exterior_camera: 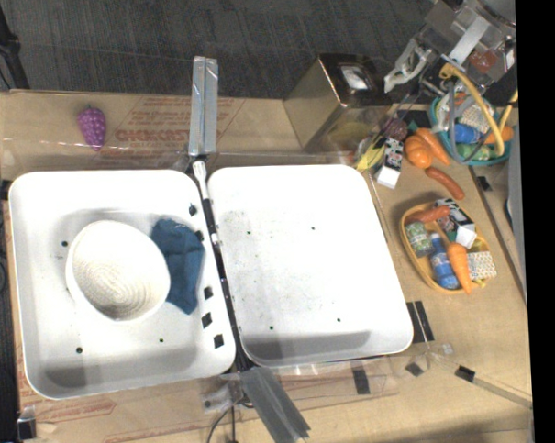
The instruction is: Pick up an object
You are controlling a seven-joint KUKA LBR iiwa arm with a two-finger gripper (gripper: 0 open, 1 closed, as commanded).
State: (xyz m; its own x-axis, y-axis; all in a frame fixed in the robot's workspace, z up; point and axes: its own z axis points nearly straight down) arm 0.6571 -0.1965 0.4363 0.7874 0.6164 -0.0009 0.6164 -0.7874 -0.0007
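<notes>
A purple toy (92,126) lies on the tabletop (255,116) behind the left bin (36,364). Inside that bin, a pale round hat (119,269) sits left of centre, with a blue cloth (181,261) touching its right side — these are the things to pick. The cloth looks the easier catch: soft, bunched, best pinched at its middle fold, away from the divider between the bins. The right bin (383,331) offers open room for an approach. At far upper right the tool (416,61) hovers over clutter — whether clenched or released, I cannot tell.
</notes>
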